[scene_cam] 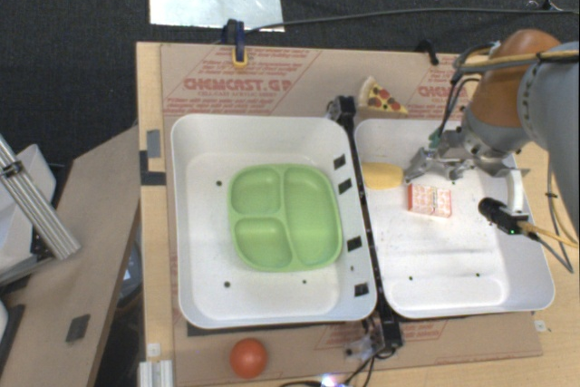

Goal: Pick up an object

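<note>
Gripper [435, 160] hovers near right bin's [471, 285] far edge; finger state cannot be told. Pink packet [430, 199] lies just nearward of it; yellow piece [381, 176] toward bin's left wall.

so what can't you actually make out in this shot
- Gripper, camera view: open or shut is unclear; too small and blurred against the right bin.
- Pink packet: its print is too small to read.
- Pizza-slice toy: lower edge hidden by the bin's rim.
- Yellow object: too featureless to identify.
- Arm: cut off by the right edge.
</note>
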Motion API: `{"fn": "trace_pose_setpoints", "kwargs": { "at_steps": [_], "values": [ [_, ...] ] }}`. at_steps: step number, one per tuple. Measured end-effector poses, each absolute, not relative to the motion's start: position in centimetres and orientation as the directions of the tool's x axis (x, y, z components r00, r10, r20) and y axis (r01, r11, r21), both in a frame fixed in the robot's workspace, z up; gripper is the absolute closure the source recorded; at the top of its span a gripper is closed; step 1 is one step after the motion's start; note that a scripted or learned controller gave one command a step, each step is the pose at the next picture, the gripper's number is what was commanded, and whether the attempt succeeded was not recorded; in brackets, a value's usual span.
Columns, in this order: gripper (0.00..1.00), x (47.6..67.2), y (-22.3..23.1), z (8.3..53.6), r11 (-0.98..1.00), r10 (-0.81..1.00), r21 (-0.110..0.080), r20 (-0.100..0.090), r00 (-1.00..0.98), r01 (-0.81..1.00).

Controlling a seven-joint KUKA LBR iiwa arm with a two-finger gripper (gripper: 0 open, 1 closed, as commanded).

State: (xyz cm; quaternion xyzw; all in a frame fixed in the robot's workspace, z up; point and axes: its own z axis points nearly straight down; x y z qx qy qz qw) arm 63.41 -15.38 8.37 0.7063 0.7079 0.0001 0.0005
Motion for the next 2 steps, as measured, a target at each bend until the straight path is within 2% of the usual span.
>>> {"fn": "trace_pose_setpoints", "kwargs": {
  "at_steps": [1,2],
  "values": [
    [1.00,63.5,-15.4,9.7,0.003,1.000,0.006,-0.002,-0.002,1.000],
    [1.00,63.2,-16.1,14.5,0.000,1.000,0.005,-0.001,0.000,1.000]
  ]
}}
